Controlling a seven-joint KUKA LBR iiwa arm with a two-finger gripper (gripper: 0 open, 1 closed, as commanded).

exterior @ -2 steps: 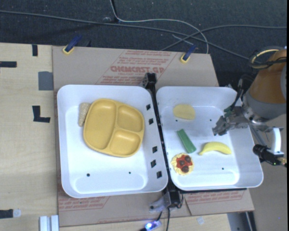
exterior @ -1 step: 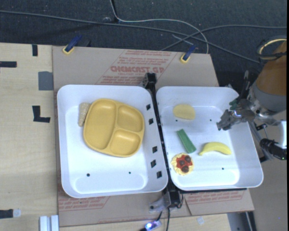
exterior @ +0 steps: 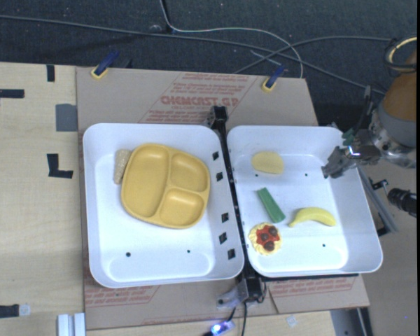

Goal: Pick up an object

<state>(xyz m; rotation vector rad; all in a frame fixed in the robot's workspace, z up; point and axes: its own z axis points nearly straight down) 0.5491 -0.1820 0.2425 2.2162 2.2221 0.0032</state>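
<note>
The pincer (exterior: 336,164) hangs at the right edge of the right bin (exterior: 357,257), over the upper part of its right wall, on the end of the arm (exterior: 399,110) that reaches in from the right. Whether it is released or clenched cannot be told at this size; nothing is seen between its tips.

Contents of the right bin: a pale yellow rounded piece (exterior: 267,162) near the top left, a green strip (exterior: 271,205) at the middle, a banana (exterior: 313,218) right of centre, and a small yellow disc with red and dark topping (exterior: 265,238) at the lower left. All four lie flat and apart from one another. The left bin (exterior: 105,257) holds a yellow divided plate (exterior: 165,185), with a tan sponge-like piece (exterior: 120,166) touching its left edge.

Governing relation: the banana is the nearest candidate. It lies below and slightly left of the pincer in the view, well inside the bin wall. Its long axis runs roughly left to right, curved, with the tips turned downward. The pale piece lies further left, at about the pincer's own height in the view.

Judgement: no object is yet secured. A grasp on the banana would call for the tips to close across its short width, near mid-length.
</note>
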